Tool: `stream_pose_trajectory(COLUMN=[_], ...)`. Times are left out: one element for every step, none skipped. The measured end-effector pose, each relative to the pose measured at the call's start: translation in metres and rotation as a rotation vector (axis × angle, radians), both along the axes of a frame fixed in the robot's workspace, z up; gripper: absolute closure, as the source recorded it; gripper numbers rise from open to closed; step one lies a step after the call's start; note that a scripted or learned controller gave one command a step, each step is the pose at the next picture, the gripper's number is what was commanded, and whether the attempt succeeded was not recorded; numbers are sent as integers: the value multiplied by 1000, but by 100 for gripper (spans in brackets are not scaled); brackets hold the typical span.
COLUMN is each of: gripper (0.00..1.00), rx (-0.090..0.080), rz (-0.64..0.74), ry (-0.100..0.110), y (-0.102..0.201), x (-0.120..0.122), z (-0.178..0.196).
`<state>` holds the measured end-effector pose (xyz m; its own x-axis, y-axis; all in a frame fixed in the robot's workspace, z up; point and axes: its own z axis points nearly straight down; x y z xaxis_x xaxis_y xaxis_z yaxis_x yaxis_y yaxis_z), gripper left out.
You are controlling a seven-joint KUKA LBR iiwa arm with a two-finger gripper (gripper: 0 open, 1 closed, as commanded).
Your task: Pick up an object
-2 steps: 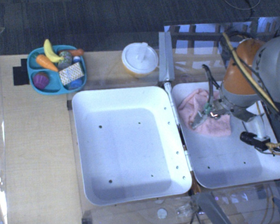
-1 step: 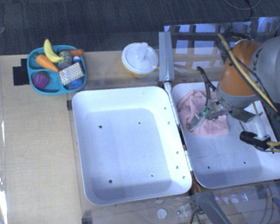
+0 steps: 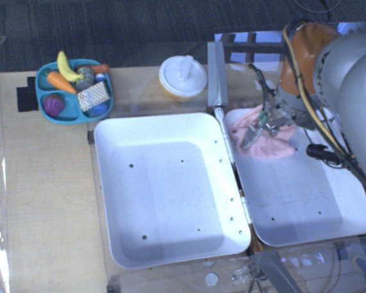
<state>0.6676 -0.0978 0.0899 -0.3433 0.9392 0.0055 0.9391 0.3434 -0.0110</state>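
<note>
Tool (image 3: pixel 254 136) low in right bin (image 3: pixel 319 220), over pink cloth (image 3: pixel 274 145); fingers spread apart, touching cloth, nothing visibly clamped between them.

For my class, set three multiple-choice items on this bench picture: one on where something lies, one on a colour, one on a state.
1. Where does the pink cloth lie?
A. left bin
B. right bin
C. blue tray

2. What colour is the sectioned tray beyond the bins?
A. blue
B. red
C. black

3. Where is the gripper?
A. beside the white lidded cup
B. over the left bin
C. down at the pink cloth

Answers: 1 B, the cloth sits at the far end of the right bin. 2 A, its rim is plainly blue. 3 C, its tip meets the cloth, far from the left bin and the cup.
</note>
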Motion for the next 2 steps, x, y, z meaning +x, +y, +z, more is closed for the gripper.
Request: stream_pose_trajectory(gripper=[0, 0], rx=[-5, -4], rz=[34, 27], ry=[-26, -28], y=[5, -14], x=[-21, -56], z=[1, 2])
